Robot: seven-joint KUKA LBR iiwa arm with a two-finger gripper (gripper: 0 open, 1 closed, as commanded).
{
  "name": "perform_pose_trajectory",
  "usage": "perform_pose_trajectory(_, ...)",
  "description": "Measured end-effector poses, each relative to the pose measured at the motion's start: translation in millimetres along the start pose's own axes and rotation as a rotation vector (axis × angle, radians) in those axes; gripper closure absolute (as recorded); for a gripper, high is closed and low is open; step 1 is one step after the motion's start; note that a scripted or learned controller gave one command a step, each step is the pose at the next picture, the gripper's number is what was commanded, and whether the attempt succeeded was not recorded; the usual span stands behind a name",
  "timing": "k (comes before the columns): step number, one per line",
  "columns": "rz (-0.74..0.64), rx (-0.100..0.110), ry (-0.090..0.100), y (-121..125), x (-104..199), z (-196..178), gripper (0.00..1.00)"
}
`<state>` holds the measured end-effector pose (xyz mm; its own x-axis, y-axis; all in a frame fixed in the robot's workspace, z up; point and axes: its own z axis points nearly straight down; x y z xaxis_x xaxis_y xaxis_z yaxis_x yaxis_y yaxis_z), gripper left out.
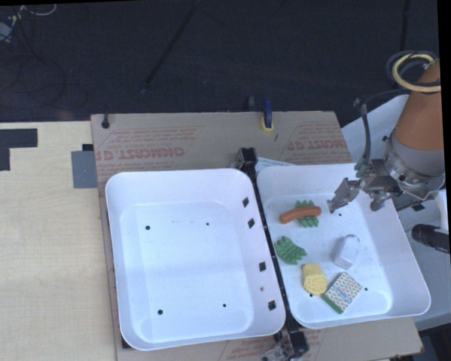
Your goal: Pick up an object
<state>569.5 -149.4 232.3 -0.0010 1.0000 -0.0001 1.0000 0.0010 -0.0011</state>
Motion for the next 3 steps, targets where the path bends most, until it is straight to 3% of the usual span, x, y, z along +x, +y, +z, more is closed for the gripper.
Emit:
perform_pose_trajectory(1, 0.0, 0.001, 0.001, 0, -1, -10, 1.0)
perform_pose_trajectory(2, -0.002, -0.001, 0.0, 29, 64, -47, 1.0)
perform_pose_trajectory(3, -0.005, 0.004, 0.001, 16, 173, -45, 1.0)
